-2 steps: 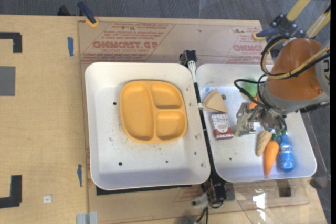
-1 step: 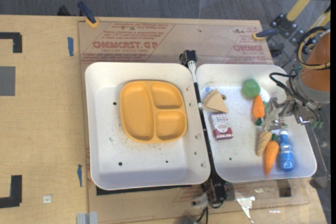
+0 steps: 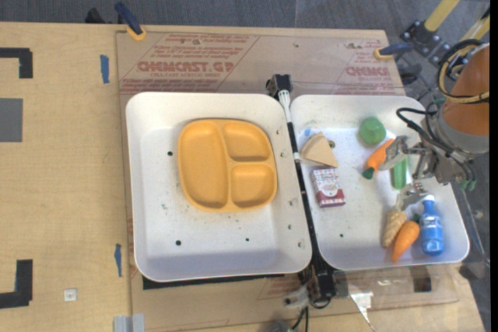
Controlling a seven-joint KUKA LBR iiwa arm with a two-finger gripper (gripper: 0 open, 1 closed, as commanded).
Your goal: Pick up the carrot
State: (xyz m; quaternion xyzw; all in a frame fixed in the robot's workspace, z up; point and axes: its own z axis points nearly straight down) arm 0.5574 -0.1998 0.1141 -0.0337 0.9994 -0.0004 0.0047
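Carrot (image 3: pixel 377 158) lies in the right bin (image 3: pixel 342 245), centre right of the frame, long axis slanting up-right. We see our gripper (image 3: pixel 412 167) just right of it, fingers apart, clamping nothing.

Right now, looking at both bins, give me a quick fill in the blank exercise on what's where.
1. The divided orange plate lies in the ____ bin.
2. The green ball lies in the ____ bin.
3. The blue bottle lies just to the ____ of the near carrot in this view.
4. The robot's hand hangs over the ____ bin.

Missing words: left; right; right; right
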